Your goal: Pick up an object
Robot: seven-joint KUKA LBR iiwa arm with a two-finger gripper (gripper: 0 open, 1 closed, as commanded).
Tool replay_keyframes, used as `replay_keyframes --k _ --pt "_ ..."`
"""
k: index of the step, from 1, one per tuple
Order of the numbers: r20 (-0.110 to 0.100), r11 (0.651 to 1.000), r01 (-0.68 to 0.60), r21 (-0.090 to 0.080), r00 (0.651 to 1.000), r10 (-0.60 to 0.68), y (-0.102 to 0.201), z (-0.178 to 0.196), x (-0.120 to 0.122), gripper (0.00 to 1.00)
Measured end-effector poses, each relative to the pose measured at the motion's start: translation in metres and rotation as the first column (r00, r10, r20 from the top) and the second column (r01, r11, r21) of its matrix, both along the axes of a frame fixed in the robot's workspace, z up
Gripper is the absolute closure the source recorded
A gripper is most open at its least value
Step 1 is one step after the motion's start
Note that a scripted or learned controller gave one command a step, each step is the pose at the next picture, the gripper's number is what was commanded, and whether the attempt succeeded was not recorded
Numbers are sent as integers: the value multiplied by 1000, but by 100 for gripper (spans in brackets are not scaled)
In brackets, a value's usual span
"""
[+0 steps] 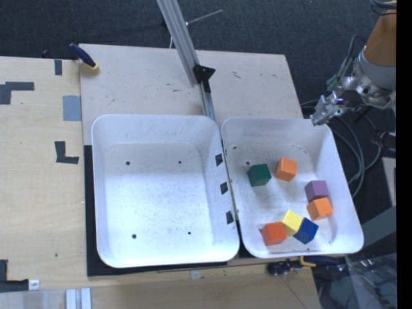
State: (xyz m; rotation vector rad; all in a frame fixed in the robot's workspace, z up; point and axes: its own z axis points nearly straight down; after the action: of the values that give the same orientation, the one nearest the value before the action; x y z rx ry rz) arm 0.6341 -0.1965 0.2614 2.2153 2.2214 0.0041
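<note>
Arm [380,44]: reaches in from the right, grey with an orange band, held above the far right corner of the right bin.
Gripper [322,116]: at the bin's far right rim, over the edge rather than the blocks; nothing is visibly between its fingers. It is too small and blurred to say if the jaws are apart or together.
Right bin [341,172]: white, shallow, holds seven blocks.
Green block [259,174]: towards the bin's middle left, just beside the orange block.
Orange block [286,168]: right of the green one, slightly apart from it.
Purple block [316,189]: near the right wall, touching the orange block below it.
Second orange block [320,208]: just under the purple one.
Yellow block [292,221]: near the front, wedged between red and blue.
Red block [273,233]: front, left of yellow.
Blue block [306,230]: front, right of yellow.
Left bin [109,172]: white, speckled, beside the right bin.
Rail [180,34]: a slanted metal bar running down to the gap between the bins.
</note>
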Motion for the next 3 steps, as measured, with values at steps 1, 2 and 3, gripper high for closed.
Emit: replay_keyframes --k 1,2,3 --pt "-5 1000 -2 2 1000 2 44 0 -7 100" --pt "-6 1000 -3 3 1000 4 94 4 -20 100" --pt "-8 1000 -4 3 1000 4 153 -11 -34 100"
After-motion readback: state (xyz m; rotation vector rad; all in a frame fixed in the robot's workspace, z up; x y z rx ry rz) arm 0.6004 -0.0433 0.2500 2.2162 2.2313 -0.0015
